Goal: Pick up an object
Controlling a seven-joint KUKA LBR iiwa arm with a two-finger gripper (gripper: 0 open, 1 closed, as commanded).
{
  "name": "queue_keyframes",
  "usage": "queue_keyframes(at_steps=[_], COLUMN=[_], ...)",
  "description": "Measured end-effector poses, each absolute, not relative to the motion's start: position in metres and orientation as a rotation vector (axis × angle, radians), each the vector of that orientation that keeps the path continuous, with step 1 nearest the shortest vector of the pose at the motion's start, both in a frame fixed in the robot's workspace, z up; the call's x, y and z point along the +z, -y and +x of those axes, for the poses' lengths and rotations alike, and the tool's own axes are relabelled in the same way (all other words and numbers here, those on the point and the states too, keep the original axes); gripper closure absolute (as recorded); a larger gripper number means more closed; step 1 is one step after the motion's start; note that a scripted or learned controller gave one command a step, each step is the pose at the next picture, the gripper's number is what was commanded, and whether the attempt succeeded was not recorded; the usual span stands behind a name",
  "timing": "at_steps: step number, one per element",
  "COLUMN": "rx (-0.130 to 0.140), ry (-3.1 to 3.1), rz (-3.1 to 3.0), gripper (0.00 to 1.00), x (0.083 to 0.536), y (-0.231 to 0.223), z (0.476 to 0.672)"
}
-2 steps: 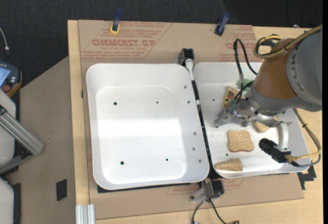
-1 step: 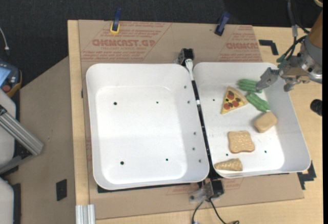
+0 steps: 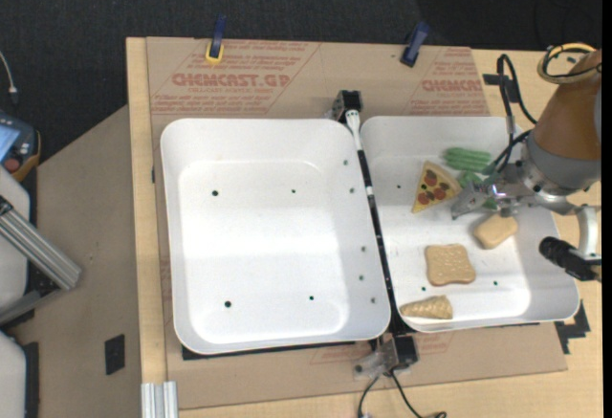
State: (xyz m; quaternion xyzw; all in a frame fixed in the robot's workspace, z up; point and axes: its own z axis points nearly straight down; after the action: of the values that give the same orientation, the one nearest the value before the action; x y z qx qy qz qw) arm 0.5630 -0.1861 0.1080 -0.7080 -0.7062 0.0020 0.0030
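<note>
Crowding the gripper (image 3: 481, 199), grip state unclear, mid-right: pizza slice (image 3: 435, 187), green item (image 3: 469, 159), tan chunk (image 3: 495, 231), toast (image 3: 448, 264).

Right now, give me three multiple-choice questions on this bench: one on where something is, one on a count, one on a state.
1. Where does the pizza slice lie?
A. left bin
B. right bin
C. on the cardboard

2. How many food items lie in the right bin?
A. two
B. five
C. eight

3. How does the toast slice lie?
A. flat on the bin floor
B. propped on the rim
C. stacked on the pizza slice

Answers: 1 B, it lies right of the divider. 2 B: pizza slice, green vegetable, tan chunk, toast slice, wedge. 3 A, flat and apart from the others.
</note>
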Motion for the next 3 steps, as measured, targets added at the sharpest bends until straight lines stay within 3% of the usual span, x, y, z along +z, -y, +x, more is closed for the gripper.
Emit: queue_keyframes(at_steps=[1, 2, 3], rx=[-0.003, -0.011, -0.015], ry=[2.232, 2.228, 2.234], rz=[-2.223, -2.221, -2.225], gripper=[0.00, 0.00, 1.00], x=[0.088, 0.089, 0.102], y=[0.133, 0.146, 0.146], z=[0.602, 0.634, 0.635])
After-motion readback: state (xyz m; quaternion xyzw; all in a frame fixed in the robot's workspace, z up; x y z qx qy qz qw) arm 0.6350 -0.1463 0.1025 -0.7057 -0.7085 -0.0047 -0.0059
